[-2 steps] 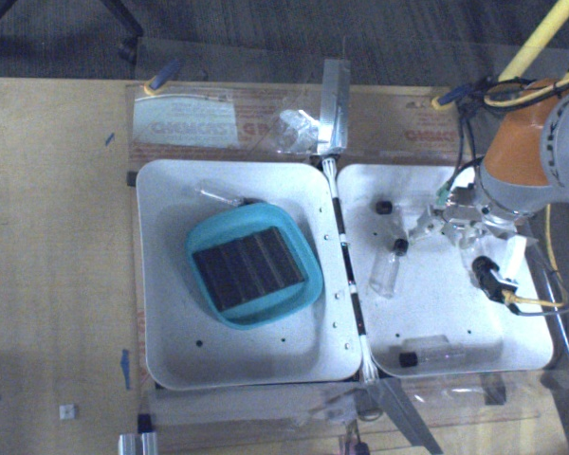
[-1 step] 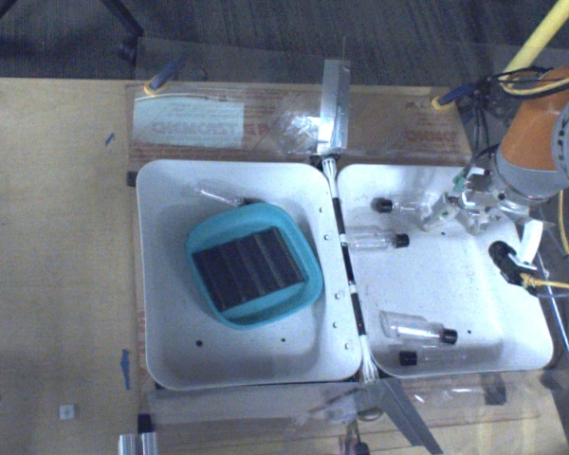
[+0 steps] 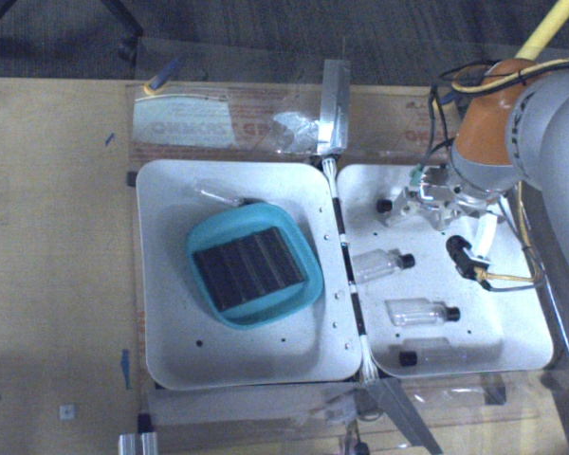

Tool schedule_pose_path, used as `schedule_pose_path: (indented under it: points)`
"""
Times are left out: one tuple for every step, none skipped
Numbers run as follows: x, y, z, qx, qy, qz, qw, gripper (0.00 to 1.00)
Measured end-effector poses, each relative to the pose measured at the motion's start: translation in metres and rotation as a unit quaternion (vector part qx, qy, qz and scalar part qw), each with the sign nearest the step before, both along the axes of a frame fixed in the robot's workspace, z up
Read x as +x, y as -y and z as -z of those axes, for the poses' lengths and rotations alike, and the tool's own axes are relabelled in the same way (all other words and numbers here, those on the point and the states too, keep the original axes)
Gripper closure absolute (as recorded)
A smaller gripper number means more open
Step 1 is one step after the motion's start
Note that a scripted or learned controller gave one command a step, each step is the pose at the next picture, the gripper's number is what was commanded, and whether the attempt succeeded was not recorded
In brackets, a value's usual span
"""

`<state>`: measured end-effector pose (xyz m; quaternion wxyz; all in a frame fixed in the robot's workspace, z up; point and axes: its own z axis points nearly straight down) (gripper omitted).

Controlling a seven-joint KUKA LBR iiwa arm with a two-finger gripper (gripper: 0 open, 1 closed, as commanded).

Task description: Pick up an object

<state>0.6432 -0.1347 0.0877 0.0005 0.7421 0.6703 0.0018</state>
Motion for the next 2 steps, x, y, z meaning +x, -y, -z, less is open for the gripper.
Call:
schedule_pose_path:
  points:
    - [0.0163, 0.0501, 0.0018, 0.0017, -0.01, -0.023, 0.9997, 0.0]
    - [0.0166, 0.0498, -0.0081, -0.0003, -0.01, -0.024, 0.9997, 1.0]
